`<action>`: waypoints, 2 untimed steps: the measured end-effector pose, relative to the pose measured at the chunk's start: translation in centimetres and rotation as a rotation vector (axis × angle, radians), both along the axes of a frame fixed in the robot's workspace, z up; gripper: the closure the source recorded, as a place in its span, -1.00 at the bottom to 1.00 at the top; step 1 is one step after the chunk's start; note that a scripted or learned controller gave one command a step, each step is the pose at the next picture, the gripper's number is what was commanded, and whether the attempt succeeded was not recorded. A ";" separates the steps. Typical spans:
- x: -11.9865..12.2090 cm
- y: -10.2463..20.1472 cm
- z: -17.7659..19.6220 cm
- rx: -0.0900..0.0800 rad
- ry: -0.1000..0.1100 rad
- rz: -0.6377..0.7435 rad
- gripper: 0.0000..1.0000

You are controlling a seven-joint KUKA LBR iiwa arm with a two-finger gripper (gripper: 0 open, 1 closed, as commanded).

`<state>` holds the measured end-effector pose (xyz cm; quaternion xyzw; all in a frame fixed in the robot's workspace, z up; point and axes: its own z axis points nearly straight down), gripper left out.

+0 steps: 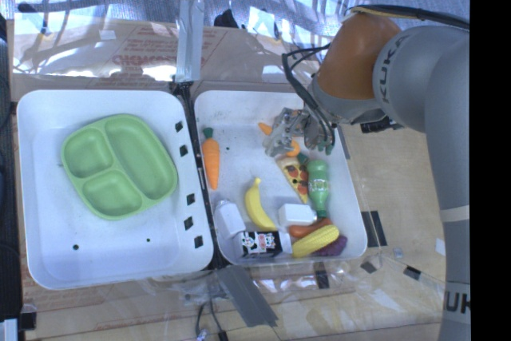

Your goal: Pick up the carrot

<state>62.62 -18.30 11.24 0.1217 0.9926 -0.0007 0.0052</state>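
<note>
The carrot [211, 160], orange with a green top, lies lengthwise along the left wall of the right bin [239, 104], its green end pointing to the back. My gripper [286, 136] hangs over the back right part of that bin, a good hand's width to the right of the carrot and apart from it. Small orange pieces [265, 127] lie right beside the gripper, and one is partly hidden under it.
Near the gripper lie a pizza slice [294, 175] and a green bottle [318, 181]. Toward the front are a banana [257, 205], a white block [297, 213], a milk carton [260, 243], a white bottle [227, 215] and a corn cob [316, 239]. The left bin [48, 251] holds a green divided plate [118, 164].
</note>
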 end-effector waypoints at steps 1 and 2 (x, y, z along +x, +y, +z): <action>-4.4 7.3 4.7 0.005 0.009 -0.230 1.00; -2.1 16.7 8.0 0.006 0.007 -0.492 1.00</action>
